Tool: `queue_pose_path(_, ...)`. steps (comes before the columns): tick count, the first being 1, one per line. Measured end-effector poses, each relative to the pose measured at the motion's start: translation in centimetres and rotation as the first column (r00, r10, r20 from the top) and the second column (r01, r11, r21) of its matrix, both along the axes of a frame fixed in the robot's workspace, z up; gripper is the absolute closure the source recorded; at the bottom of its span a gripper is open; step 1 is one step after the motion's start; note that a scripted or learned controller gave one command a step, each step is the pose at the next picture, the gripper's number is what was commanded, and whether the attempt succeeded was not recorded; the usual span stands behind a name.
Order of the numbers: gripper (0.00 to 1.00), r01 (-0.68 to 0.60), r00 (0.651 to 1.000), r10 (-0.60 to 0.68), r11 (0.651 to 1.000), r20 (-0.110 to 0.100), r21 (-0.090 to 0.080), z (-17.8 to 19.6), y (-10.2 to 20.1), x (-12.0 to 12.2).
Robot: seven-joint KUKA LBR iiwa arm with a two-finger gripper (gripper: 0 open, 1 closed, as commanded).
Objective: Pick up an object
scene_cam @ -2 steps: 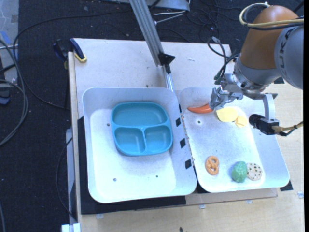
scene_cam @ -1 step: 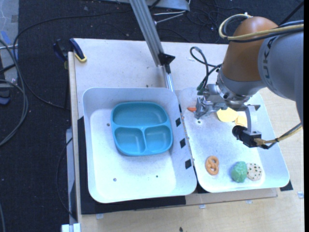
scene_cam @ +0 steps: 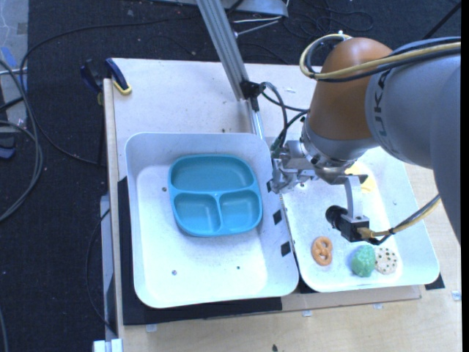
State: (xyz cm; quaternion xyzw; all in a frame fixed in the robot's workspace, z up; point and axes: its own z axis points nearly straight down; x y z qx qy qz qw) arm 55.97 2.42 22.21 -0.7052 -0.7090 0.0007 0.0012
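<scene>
The tool (scene_cam: 287, 173) hung over the inner edge of the right bin (scene_cam: 414, 196); whether it was released or clenched could not be told. The pretzel (scene_cam: 321, 250) lay nearest, toward the view's bottom, with a green ball (scene_cam: 362, 261) and a speckled cookie (scene_cam: 386, 261) farther right.

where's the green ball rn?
Camera view: the round green ball lies near the front edge of the shallow white bin on the view's right, between the small orange pretzel-shaped piece and the white speckled round piece.
</scene>
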Motion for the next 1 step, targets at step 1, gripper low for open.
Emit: queue_pose_path(1,1.00,-0.002,1.000,0.002,1.000,0.000,0.001,1.11,4.11,-2.64)
